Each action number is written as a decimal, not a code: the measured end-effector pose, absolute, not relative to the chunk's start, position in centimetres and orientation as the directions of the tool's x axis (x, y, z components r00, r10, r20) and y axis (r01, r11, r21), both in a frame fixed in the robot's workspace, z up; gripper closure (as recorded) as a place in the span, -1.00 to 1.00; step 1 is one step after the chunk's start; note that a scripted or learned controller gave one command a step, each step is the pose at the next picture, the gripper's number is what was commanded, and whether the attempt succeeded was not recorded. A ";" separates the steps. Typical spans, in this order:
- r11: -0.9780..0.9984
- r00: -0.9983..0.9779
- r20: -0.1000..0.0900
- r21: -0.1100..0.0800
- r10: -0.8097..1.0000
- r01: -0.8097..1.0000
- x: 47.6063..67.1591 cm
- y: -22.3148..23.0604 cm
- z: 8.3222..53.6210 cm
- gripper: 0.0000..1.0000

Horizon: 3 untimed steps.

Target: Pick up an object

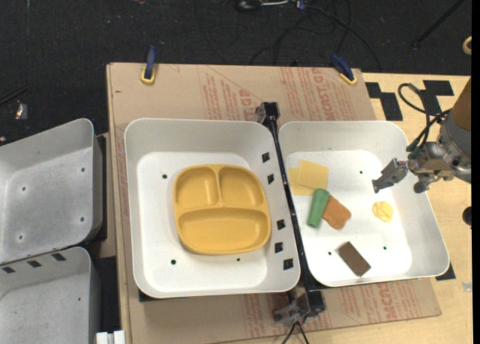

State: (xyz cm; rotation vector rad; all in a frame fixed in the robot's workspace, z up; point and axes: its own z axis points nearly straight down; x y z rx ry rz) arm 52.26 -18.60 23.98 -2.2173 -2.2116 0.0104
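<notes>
A flat brown rectangular block (353,258) lies nearest in the right white bin (431,245); the gripper (393,174), empty, its opening unclear, hovers near a small yellow disc (382,210); approach stage, next descend onto one

Faint red print on the cardboard sheet (225,91), not legible

Arm (459,129): grey body, orange band above wrist. Gripper (397,172): dark metal fingers. Black cable loops behind the wrist.
</notes>
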 end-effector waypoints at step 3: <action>-0.001 0.001 0.001 -0.004 1.000 1.000 52.6 -17.7 15.6 -1.00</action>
